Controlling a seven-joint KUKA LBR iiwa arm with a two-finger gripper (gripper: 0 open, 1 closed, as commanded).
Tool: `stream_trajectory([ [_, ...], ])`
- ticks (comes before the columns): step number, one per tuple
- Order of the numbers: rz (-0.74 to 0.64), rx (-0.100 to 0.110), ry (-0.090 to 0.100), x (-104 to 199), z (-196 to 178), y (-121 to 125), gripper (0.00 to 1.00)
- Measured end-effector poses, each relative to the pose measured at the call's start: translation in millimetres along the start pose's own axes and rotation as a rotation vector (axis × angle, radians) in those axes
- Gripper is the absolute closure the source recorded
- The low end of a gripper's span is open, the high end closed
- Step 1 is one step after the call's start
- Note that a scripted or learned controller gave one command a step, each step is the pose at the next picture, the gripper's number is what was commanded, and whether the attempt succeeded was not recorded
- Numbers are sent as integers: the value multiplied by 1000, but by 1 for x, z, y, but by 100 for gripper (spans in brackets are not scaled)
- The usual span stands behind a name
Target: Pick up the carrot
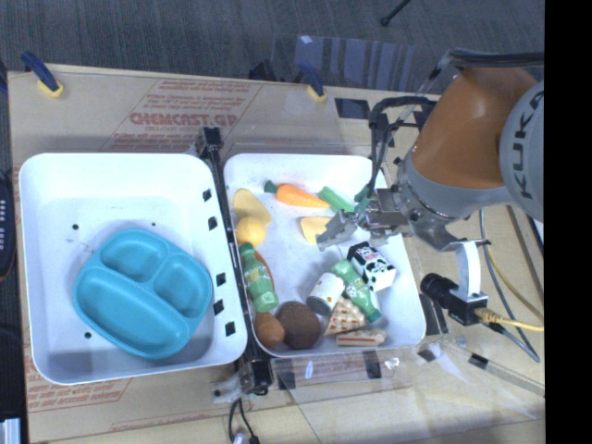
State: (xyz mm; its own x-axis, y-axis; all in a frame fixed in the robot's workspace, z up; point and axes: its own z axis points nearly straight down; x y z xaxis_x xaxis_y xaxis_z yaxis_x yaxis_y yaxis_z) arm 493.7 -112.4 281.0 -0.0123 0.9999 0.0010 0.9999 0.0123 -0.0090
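From my seat, the left bin [37,248] carries a blue divided plate [143,289] and nothing I need. In the right bin [277,166], along the left wall, sit a yellow piece [248,205], a green bottle [259,280] and a brown ball [298,324]. The carrot [301,195] lies near the far wall, orange body with its green top pointing right, untouched as far as I can judge. Just right of it and slightly nearer me hangs the gripper [340,228], above the yellow cheese wedge [314,228]; how it is set I cannot tell, though nothing shows in it. The pick is not yet done: I reckon it must shift toward the carrot, descend, close, lift.
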Motion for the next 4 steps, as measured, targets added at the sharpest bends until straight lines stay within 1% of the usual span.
stream_trajectory([
  [1,-161,-2,-3,-48,29,52,0],
  [2,-26,12,2,-46,157,96,0],
  [3,43,8,-2,-57,191,162,0],
  [4,-183,2,0,-38,188,116,0],
])
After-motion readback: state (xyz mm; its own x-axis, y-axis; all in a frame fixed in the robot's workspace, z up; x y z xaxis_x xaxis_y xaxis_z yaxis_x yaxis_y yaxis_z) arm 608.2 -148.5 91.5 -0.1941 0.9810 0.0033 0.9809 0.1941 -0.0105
